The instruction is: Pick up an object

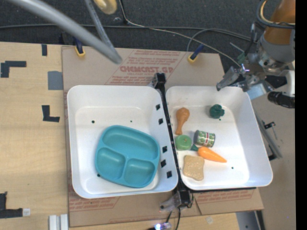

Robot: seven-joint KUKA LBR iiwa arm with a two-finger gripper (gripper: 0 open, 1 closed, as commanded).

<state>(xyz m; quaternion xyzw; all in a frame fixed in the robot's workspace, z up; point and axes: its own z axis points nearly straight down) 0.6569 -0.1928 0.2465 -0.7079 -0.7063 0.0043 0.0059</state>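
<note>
Hanging above the far right corner of the right bin, the two-finger gripper (235,80) sits at the end of the grey arm with its orange band (280,11), clear of everything below; it grips nothing, and from this angle I cannot tell how it is set. Largest on the bench are the two shallow white plastic bins: the left bin (79,128) holds only a teal three-compartment plastic tray (127,156), lying flat towards its near side, while the right bin (252,152) carries all the small things — likely the source side, since that is where the arm reaches in. Going down in size there: a tan toy drumstick (181,119) lies near the divider, an orange toy carrot (211,155) slants towards the near right, a beige slice of toy bread (194,167) rests just below it, a small green-labelled can (204,138) lies on its side touching a round green piece (183,142), and a dark green lump (217,111) sits alone near the far wall. That lone lump is nearest the gripper — I would judge it the easiest pick, with room all round it.
</note>
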